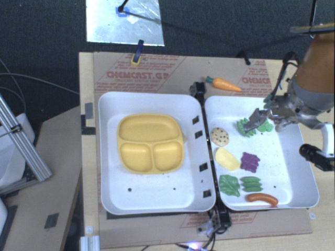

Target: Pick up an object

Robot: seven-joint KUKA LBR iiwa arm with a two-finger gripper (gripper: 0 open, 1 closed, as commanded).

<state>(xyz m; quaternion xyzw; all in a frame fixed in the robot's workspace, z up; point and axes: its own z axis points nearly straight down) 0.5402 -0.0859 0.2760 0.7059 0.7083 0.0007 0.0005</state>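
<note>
My gripper (256, 121) reaches in from the right, low over the back of the right bin (298, 140). It sits right on a frilly green lettuce piece (246, 127), which it partly covers. Whether the lettuce is gripped is not visible. Further forward in the same bin lie a speckled cookie (220, 136), a pale yellow piece (227, 159), a purple piece (249, 161), a green leaf (229, 184), green beans (251, 182) and a red-orange sausage (262, 198).
The left bin (110, 140) holds a yellow divided plate (150, 142). An orange carrot (224, 84) lies on the cardboard behind the right bin, outside it. A black divider with clips (205, 140) runs between the bins.
</note>
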